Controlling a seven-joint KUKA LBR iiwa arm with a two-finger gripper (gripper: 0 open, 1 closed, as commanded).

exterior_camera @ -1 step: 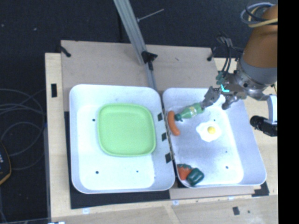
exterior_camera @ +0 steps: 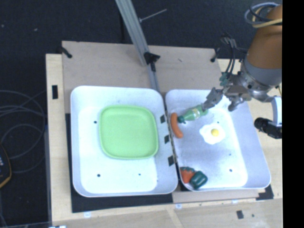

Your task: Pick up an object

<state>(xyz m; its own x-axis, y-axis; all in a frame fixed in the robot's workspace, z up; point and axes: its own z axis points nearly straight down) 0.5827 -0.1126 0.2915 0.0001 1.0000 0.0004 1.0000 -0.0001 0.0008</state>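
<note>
In the right bin (exterior_camera: 247, 172) lie a green bottle (exterior_camera: 192, 114), an orange sausage (exterior_camera: 176, 125), a fried egg (exterior_camera: 212, 134) and, in the near left corner, a small orange and green toy (exterior_camera: 194, 177). My gripper (exterior_camera: 222, 102) hangs over the bin's far part, open, with nothing between its fingers. Its left fingertip (exterior_camera: 208, 105) is close to the bottle's right end; whether they touch I cannot tell. The egg lies just below the gripper.
The left bin (exterior_camera: 83, 127) holds a square light green plate (exterior_camera: 128, 131). A grey metal pole (exterior_camera: 135, 27) slants down from the top to the gap between the bins. Black clips (exterior_camera: 167, 139) sit along the shared bin wall.
</note>
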